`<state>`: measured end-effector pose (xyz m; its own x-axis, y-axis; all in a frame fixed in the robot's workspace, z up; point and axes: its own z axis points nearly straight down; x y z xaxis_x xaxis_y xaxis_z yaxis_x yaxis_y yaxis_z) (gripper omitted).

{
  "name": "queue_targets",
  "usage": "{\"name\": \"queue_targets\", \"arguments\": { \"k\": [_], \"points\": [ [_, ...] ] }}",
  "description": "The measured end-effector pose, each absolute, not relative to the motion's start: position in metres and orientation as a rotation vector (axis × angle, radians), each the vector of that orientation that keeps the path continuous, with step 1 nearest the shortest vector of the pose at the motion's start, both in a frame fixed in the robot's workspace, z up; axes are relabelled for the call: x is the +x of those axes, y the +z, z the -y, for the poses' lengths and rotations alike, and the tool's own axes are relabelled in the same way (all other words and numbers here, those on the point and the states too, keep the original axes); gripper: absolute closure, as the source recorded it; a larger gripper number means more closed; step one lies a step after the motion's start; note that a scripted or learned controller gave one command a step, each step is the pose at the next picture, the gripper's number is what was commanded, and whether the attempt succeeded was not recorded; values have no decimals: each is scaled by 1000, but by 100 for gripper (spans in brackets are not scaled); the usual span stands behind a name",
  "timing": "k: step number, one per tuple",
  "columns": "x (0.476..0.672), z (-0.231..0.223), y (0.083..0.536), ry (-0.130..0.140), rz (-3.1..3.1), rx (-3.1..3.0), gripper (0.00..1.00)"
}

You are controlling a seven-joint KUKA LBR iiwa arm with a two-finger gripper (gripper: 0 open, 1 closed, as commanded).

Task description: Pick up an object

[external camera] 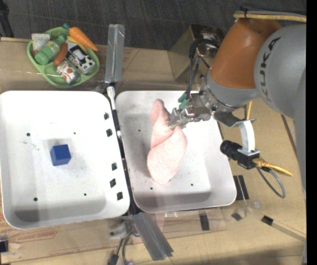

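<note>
The gripper (176, 119) is clamped on the upper edge of a pink cloth (165, 143), which trails down across the floor of the right bin (216, 189). The pinch looks shallow, so the limp fabric could slip free during lifting.

KUKA iiwa arm (279, 54): rounded grey casing with dark "KUKA" lettering, and a glossy orange band (243, 51) just below it. Beneath the orange band, a grey wrist flange carries the metallic end effector (183, 114), with a small green fitting beside it. Thin dark cables loop along the orange band's left side.
</note>
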<state>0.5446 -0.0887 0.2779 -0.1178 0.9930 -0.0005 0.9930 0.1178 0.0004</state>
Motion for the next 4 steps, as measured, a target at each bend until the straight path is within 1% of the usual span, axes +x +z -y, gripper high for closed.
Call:
{"name": "queue_targets", "arguments": {
  "k": [1,2,3,4],
  "points": [
    [545,89,278,0,-2348,2087,0],
    [556,122,110,-7,-2376,2064,0],
    [616,120,92,-2,-2448,1973,0],
    [616,119,101,-3,-2455,1967,100]
  ]
}}
